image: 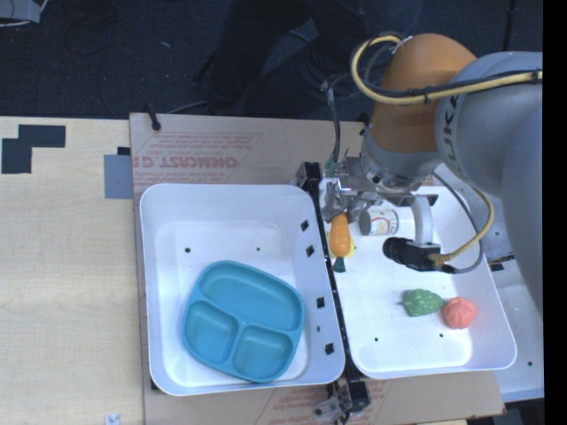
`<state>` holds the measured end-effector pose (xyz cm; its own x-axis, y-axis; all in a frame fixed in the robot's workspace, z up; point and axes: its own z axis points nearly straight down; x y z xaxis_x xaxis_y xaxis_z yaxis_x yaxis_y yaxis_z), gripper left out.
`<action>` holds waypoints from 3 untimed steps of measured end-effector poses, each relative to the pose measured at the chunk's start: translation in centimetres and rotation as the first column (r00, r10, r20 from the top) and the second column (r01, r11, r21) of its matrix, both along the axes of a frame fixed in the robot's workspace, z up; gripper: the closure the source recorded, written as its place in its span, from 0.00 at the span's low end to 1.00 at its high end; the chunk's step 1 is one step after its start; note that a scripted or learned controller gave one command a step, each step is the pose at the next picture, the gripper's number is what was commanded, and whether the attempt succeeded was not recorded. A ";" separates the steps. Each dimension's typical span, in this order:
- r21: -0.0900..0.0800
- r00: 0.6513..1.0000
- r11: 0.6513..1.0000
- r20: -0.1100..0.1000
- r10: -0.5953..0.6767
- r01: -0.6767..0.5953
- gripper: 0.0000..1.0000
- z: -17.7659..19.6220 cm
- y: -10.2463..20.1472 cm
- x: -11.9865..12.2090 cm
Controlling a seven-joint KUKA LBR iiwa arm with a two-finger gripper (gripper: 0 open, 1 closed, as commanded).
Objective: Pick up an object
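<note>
Gripper (339,209) clamps one orange carrot (339,235) above the right bin (496,352), beside one green toy (422,303) and one pink (459,312).

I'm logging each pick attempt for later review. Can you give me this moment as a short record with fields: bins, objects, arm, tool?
left bin: holds a blue divided plate, three compartments, lying towards the near side
right bin: holds a green toy and a pink-red toy, side by side near its right wall
orange object: carrot-like, hanging upright just below the tool, at the right bin's left edge by the divider
arm: reaches in from the right, over the right bin's far part
tool: directly above the orange object; grip cannot be judged
</note>
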<state>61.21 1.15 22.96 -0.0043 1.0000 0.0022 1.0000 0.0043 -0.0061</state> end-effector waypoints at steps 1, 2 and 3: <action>-0.001 1.000 1.000 0.000 0.000 0.000 1.00 -0.9 4.8 0.1; -0.001 1.000 1.000 -0.001 0.000 0.000 1.00 -1.5 9.4 -0.4; -0.003 1.000 1.000 0.000 -0.002 0.002 0.00 -1.4 9.3 -0.4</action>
